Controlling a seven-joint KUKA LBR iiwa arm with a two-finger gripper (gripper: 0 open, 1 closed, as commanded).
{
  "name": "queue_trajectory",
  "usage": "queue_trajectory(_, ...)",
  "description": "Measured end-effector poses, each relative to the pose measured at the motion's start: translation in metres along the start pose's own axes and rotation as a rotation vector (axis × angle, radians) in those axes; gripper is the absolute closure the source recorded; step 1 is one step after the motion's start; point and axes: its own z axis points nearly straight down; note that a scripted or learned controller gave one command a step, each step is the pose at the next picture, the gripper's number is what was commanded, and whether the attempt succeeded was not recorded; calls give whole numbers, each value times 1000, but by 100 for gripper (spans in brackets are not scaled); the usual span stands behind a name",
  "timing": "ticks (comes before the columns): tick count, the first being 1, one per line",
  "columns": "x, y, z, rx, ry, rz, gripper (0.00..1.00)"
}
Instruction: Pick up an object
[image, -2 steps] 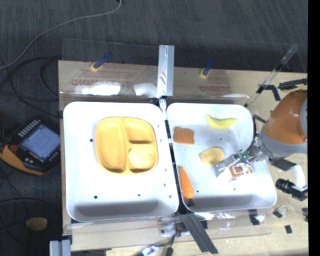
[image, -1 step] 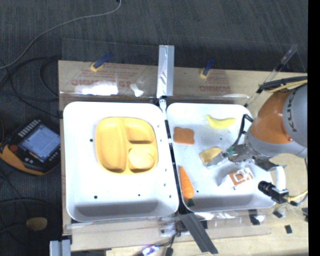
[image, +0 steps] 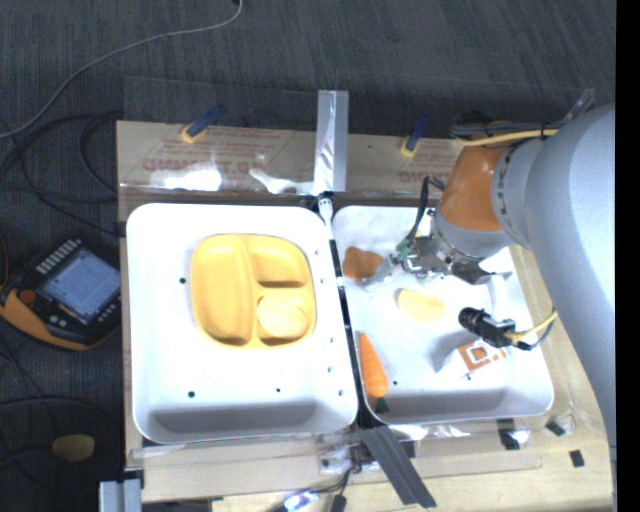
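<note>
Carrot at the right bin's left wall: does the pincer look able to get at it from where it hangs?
Probably yes. The carrot lies bare with nothing on top, and the pincer hangs just above it in the view. The bin wall beside it may crowd one side.

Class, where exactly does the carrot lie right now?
The carrot lies in the right bin, along its left wall near the front corner, below the brown piece.

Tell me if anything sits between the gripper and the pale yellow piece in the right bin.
Nothing visible does. The gripper hangs over the right bin, and the pale yellow piece lies just below it in the view on bare bin floor. The brown piece sits off to the side, and the carrot lies nearer the front wall.
</note>
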Motion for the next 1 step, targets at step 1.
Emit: queue_trajectory(1, 21, 22, -164, 17, 5, -140, 0)
